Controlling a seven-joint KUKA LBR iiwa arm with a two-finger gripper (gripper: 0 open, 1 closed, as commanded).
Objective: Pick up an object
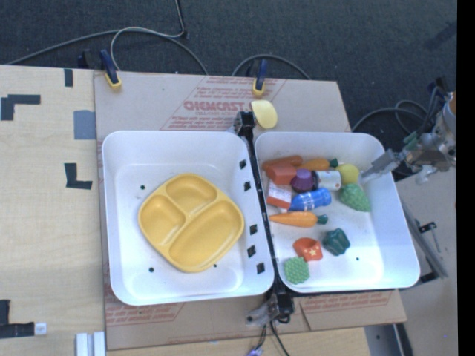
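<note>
Near end of the right bin (pixel 401 269): we've got a green textured ball (pixel 297 271) hard against the near-left corner, a red piece (pixel 308 249) just beside it, a dark green pepper (pixel 335 241) a bit right. Bare floor sits right of the pepper, so that's our easiest target: room for fingers on both sides, well off the walls.

Mid bin: carrot (pixel 295 219) lying crosswise, blue bottle (pixel 311 199) just beyond it, both close to the centre divider (pixel 257 199). We'd skip these, no clearance on the left.

Far end is a touching cluster: purple piece (pixel 303 180), red block (pixel 281 173), yellow lemon (pixel 349 173), light green lump (pixel 355 197) near the right wall. Likely to grab two or none.

Gripper (pixel 386 160) hovers over the right rim by the lemon, holding nothing; we can't tell how wide it's set.

Left bin (pixel 119 199) has only the yellow divided plate (pixel 191 221).
</note>
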